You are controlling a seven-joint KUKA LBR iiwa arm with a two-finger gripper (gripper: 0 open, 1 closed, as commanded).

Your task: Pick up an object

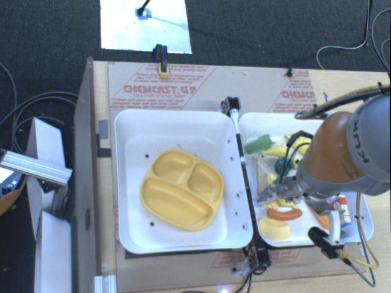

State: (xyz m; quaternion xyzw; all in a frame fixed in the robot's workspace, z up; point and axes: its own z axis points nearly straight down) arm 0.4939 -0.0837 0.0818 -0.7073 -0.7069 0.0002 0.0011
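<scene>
Two bins sit side by side — the left bin [131, 133] carries a yellow tray [182, 189], the right bin [269, 122] a heap of toys under the arm [348, 148]. Whether the gripper [282, 191] is open or closed cannot be told; its fingers seem buried among the pieces. A hot dog [283, 212] lies just below them, a green piece [258, 144] above — perhaps a vegetable.
</scene>
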